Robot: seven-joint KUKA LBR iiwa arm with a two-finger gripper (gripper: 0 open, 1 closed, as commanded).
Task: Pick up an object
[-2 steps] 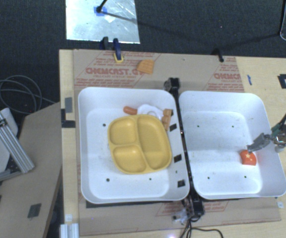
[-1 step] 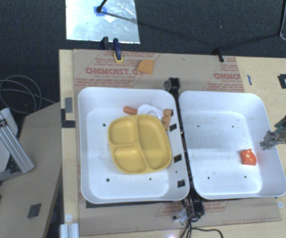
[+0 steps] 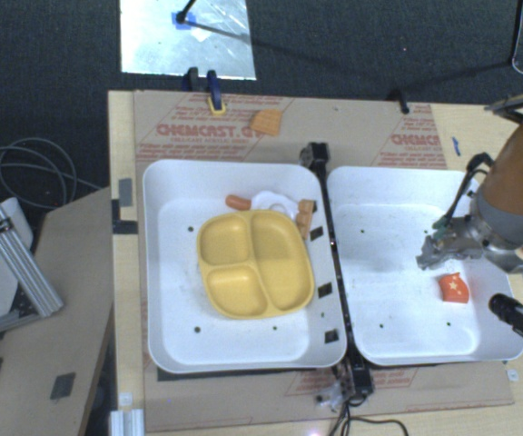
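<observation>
The gripper (image 3: 432,254), its finger state impossible to tell, is hovering in the right bin (image 3: 379,334) beside the orange block (image 3: 453,288) at its five o'clock, so reaching looks underway; next comes centring over it.

- white bins: two, side by side — left bin (image 3: 166,243), right bin (image 3: 379,207)
- yellow divided plate (image 3: 254,263): one, in left bin
- small orange sausage-like piece (image 3: 238,203): one, far side of left bin
- tan block (image 3: 306,213): one, beside plate's far right
- orange-red object (image 3: 453,287): one, right bin
- tan sponge-like piece (image 3: 266,122): one, on the bench beyond the bins
</observation>
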